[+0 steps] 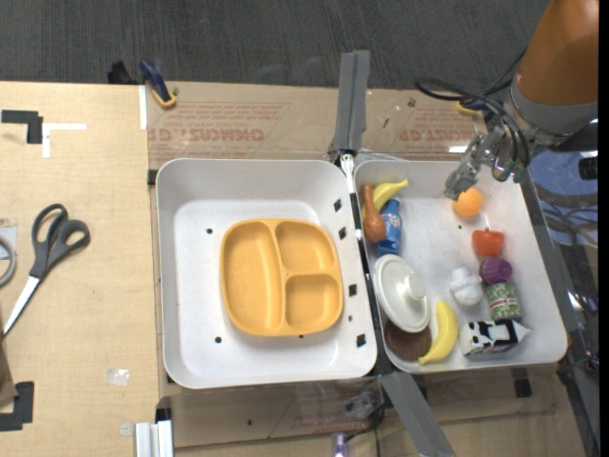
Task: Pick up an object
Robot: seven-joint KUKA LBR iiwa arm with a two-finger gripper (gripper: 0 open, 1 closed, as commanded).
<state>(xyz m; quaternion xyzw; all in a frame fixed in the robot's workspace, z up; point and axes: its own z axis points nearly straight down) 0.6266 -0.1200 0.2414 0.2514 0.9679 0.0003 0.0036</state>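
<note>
Gripper [468, 185] above right bin [542, 284], just over orange ball [467, 203]; opening unclear.

Arm in from the right, gripper [473, 181] low over the right bin [542, 255] near its far edge, just above an orange ball [467, 203]; can't tell finger state. Right bin also has a small banana [388, 192], blue packet [389, 233] and carrot-like piece [373, 219] along its left wall, white lidded bowl [400, 289] near the front-left, bigger banana [441, 333] at the front, red item [487, 242], purple item [495, 270], green-label can [502, 301], black-and-white carton [492, 336]. Left bin [181, 284] holds a yellow divided plate [282, 276], centred. Scissors [43, 251] on the bench, left.
</note>
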